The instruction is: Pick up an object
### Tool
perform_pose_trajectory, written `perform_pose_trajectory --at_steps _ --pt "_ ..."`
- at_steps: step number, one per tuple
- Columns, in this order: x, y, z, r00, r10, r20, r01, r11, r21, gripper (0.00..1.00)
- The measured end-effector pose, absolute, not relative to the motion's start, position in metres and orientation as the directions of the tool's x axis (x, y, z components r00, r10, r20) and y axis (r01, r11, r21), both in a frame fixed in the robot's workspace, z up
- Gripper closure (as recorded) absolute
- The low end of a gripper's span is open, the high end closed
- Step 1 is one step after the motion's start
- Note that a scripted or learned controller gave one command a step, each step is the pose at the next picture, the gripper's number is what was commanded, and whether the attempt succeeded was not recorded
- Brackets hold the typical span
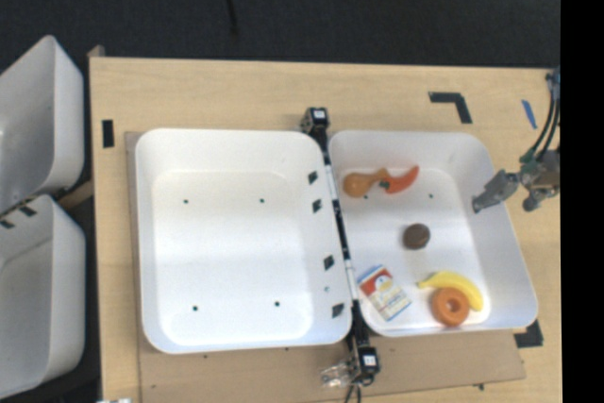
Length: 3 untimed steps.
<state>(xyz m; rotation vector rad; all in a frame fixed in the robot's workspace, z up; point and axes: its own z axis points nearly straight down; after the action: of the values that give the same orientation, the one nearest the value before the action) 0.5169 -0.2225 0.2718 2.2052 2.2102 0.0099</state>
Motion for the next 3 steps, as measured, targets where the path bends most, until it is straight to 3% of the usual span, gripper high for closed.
perform_pose_trajectory --at_steps 1,2,3 --pt "0.534 -0.171 0.167 -0.005 1.000 0.002 1.000 0.005 -0.003 0.00" --pt "0.487 -0.156 0.097 0.000 1.000 0.001 1.000 0.000 -0.005 0.00" --pt "0.560 -0.163 0.255 -0.006 1.000 -0.007 1.000 0.006 0.021 0.00"
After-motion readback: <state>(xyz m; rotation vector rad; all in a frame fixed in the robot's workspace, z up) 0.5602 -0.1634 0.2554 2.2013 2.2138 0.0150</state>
